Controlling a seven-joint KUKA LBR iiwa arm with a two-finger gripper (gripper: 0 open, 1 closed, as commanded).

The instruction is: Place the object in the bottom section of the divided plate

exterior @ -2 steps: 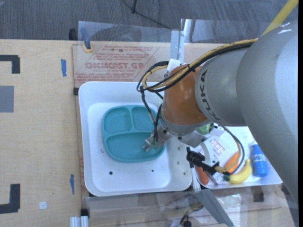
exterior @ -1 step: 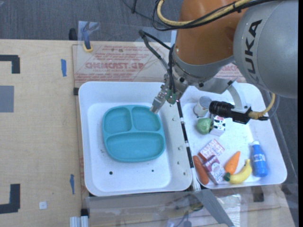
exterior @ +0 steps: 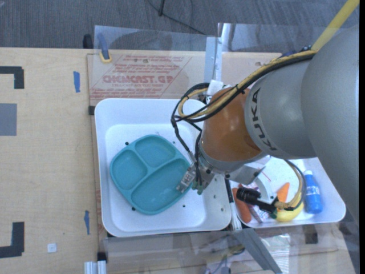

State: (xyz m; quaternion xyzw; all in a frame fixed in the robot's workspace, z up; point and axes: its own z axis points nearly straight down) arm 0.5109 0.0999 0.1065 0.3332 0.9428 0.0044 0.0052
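A teal divided plate (exterior: 149,173) lies tilted in the left white bin (exterior: 108,153). It has two small sections toward the back and one large section toward the front. My gripper (exterior: 191,181) hangs low over the plate's right rim, beside the large section. The wrist and orange band hide most of it. A small green bit (exterior: 199,189) shows just under the gripper, and I cannot tell whether it is held.
The right bin (exterior: 333,210) holds a blue bottle (exterior: 311,193), an orange carrot-like piece (exterior: 283,192) and a red piece (exterior: 244,212). The arm covers the wall between the bins. A cardboard sheet (exterior: 140,76) lies behind the left bin.
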